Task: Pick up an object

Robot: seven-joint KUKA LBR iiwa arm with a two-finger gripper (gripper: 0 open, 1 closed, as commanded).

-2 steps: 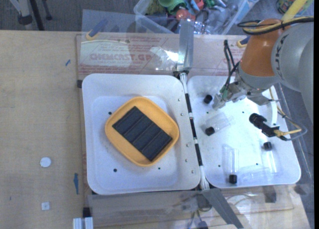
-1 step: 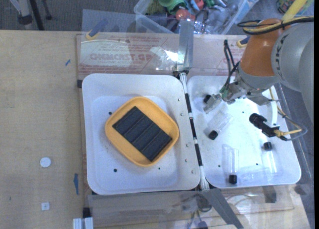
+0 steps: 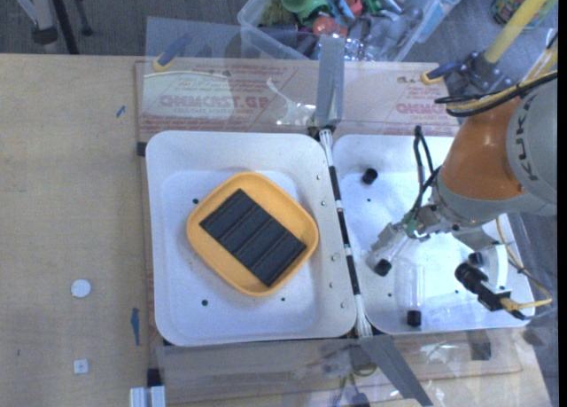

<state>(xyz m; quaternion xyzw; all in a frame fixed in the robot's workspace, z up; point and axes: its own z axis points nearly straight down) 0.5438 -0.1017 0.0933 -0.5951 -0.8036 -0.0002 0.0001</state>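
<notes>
On the bench (image 3: 62, 175), the left bin (image 3: 168, 308) holds a yellow tray with a dark ribbed top (image 3: 252, 232), lying flat and untouched. The arm is over the right bin (image 3: 390, 152), its claw (image 3: 383, 254) low near the bin floor (whether it is open or closed I cannot tell). This looks like the reach step; next it needs a clear target, since nothing sits visibly between its tips.

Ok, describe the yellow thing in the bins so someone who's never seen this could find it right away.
Start at the two white bins; take the left bin, away from the arm. The yellow tray lies near its middle, turned at a slant. It is the one big coloured thing there, with a dark ribbed panel on top.
</notes>
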